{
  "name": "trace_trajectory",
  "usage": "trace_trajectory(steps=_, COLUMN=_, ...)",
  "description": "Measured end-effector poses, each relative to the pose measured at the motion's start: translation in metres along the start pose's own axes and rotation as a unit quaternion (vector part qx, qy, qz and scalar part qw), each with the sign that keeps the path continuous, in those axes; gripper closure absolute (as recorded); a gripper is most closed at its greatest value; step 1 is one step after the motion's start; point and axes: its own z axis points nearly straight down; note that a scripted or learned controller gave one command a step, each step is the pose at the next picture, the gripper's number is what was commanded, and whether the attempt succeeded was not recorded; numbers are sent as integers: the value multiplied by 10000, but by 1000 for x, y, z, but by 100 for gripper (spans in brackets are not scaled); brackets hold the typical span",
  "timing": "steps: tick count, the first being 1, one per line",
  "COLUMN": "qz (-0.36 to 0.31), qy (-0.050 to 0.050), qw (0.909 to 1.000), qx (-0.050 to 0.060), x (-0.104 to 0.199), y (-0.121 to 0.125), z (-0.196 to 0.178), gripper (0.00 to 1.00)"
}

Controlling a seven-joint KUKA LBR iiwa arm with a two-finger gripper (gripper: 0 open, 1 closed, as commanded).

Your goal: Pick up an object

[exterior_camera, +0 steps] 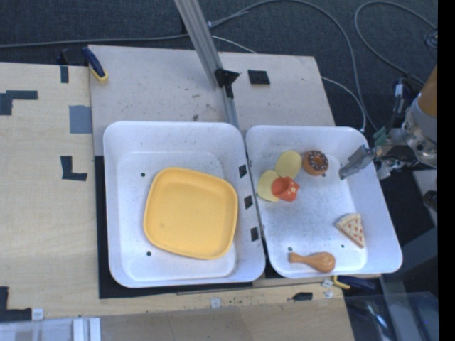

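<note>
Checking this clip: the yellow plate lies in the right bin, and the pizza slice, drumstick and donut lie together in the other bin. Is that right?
Not quite. The yellow plate lies in the left bin, not the right. The camera view shows it there, while the pizza slice, drumstick and donut do lie together in the other bin, the right bin.

One fixed camera looks down (at a slant) on both white bins [178,137].

Matt yellow plastic plate [190,212] in speckled white plastic left bin [117,190]; pale, scuffed wood-grain table [43,183] at left; brushed metal rail [202,38] at top; glossy plastic drumstick [313,261] lower right.
</note>
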Motion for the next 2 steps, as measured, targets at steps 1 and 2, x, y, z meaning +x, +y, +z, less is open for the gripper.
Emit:
trace_trajectory(steps=1, qz=0, qy=4, qw=10000, qx=20, x=-1, y=-7, z=45, gripper=0)
trace_trajectory(steps=2, qz=-2, qy=7, qw=10000, qx=29, x=2, y=-7, z=108, gripper=0)
